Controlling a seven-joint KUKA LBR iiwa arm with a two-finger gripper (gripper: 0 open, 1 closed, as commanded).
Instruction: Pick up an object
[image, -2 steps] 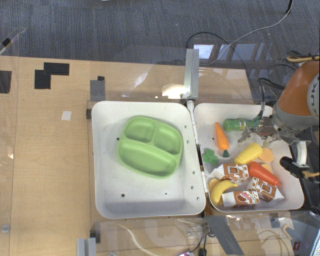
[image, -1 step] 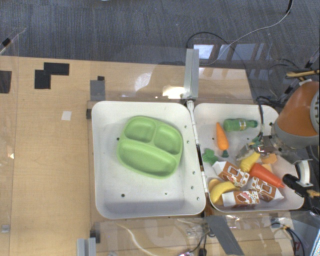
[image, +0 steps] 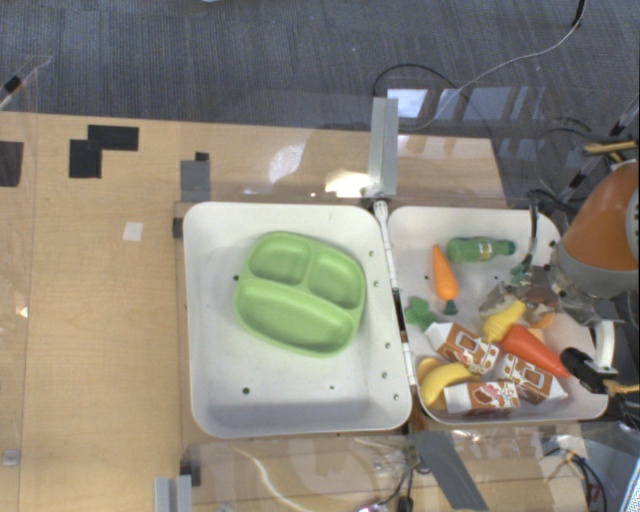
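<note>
The right bin (image: 400, 250) holds a heap of toy food. A small orange carrot (image: 444, 272) and a green bottle (image: 480, 248) lie at its far side. A yellow piece (image: 503, 321) and a larger red-orange carrot (image: 534, 350) lie in the middle. Two brown-and-white cartons (image: 468, 348) (image: 527, 378), a banana (image: 443, 378) and a white carton (image: 480, 398) lie near the front. My gripper (image: 520, 292) is low in the bin's right half, just above the yellow piece, its tip partly hidden among the toys.
The left bin (image: 210, 390) holds a green divided plate (image: 300, 292). A small green piece (image: 418, 312) lies by the wall between the bins. The arm's orange band (image: 605, 230) hangs over the right bin's right rim. Cables run behind the bins.
</note>
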